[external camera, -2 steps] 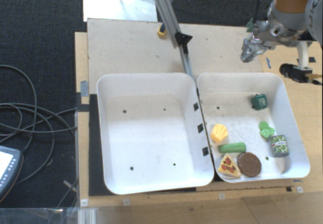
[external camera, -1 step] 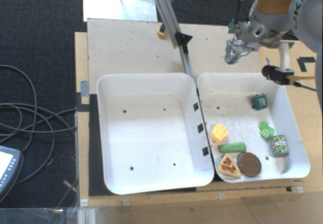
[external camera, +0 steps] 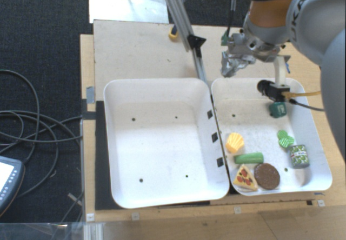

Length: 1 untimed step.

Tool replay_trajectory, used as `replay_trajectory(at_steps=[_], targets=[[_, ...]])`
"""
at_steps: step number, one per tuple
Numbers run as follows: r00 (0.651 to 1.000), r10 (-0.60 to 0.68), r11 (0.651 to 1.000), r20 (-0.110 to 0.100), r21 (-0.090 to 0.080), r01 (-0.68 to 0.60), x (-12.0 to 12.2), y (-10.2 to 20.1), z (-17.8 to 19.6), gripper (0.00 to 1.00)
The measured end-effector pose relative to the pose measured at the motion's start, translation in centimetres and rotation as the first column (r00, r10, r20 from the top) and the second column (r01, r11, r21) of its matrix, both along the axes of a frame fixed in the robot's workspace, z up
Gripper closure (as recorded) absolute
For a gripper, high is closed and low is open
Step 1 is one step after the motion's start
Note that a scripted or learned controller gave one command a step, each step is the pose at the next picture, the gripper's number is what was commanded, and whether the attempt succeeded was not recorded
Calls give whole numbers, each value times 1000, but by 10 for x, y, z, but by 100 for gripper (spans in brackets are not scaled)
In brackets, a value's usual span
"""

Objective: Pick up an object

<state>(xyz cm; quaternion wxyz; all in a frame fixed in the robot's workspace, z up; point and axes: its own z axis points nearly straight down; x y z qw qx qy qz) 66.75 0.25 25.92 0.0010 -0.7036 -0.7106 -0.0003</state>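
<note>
My gripper (external camera: 228, 69) hangs above the far left corner of the right bin (external camera: 316, 141), with nothing seen in it. The objects lie lower in that bin. A dark green cube (external camera: 278, 109) sits nearest, to the gripper's right. Along the bin's near side are a yellow shell-shaped piece (external camera: 234, 141), a green cucumber (external camera: 248, 158), a pizza slice (external camera: 246, 178), a brown round cookie (external camera: 267, 176), a small green piece (external camera: 285, 139) and a green can (external camera: 298, 156).
The left bin (external camera: 116, 141) stands beside the right one, with a shared divider (external camera: 215, 131) bearing black clips. A slanted grey pole (external camera: 181, 14) crosses the back of the bench. Cables (external camera: 32, 125) lie on the floor at left.
</note>
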Motion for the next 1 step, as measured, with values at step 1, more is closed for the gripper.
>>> replay_trajectory(at_steps=[1], targets=[[1000, 0, 1000, 1, 1, 0, -6, 48, -3, 100]])
